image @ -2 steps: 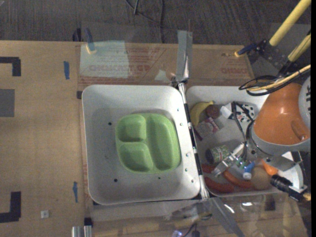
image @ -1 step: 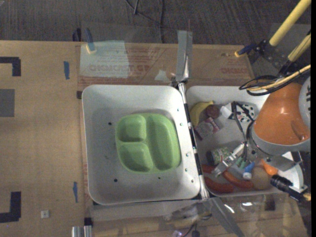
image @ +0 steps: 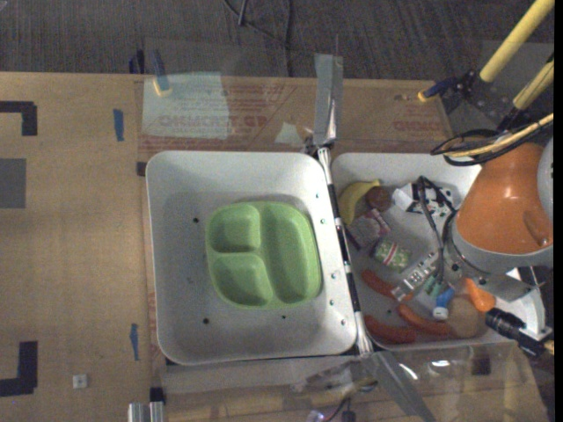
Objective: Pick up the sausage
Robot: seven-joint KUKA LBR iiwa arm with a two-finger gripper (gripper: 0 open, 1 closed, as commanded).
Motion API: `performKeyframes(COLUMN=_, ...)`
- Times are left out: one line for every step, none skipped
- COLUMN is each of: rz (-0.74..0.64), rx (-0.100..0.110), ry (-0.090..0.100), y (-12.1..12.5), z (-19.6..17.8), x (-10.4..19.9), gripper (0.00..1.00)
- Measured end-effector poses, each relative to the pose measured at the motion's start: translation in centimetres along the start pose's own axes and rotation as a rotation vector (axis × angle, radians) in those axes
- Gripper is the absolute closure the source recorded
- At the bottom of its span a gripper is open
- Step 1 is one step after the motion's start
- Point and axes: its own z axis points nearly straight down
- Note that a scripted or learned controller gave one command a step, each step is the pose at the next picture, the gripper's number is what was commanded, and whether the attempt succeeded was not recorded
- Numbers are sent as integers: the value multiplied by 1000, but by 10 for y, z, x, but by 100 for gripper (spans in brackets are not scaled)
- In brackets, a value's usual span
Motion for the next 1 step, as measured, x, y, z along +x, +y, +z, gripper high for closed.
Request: performKeyframes(rz=0, rx=0, ry=0, y=0, z=0, x=0, gripper=0)
